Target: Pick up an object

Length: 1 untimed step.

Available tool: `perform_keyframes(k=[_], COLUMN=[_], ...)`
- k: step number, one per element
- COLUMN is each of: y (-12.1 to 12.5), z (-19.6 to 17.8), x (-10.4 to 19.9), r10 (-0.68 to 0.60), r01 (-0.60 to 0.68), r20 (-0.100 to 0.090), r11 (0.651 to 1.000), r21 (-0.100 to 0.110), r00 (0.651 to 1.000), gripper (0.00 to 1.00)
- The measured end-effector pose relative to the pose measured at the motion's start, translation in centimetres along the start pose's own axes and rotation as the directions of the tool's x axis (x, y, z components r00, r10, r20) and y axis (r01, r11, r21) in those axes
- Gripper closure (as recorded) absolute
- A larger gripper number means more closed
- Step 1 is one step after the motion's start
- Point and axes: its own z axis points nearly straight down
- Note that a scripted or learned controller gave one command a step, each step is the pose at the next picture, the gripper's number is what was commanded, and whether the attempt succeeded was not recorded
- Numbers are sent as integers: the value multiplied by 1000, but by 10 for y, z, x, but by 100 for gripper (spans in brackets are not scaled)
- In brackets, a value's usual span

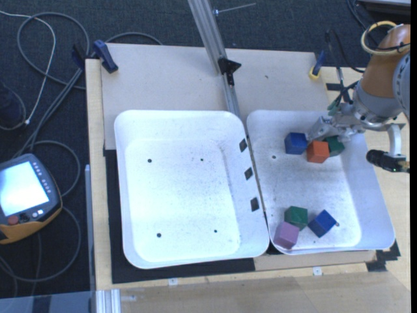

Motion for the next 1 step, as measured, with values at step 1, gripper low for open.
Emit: perform_keyframes(k=[1], y=[19], z=[-2], x=[74], r10=[-3], r01=[3], r20=[-3], r11=[1000], r21=[-8], r00=[1000], gripper=[0])
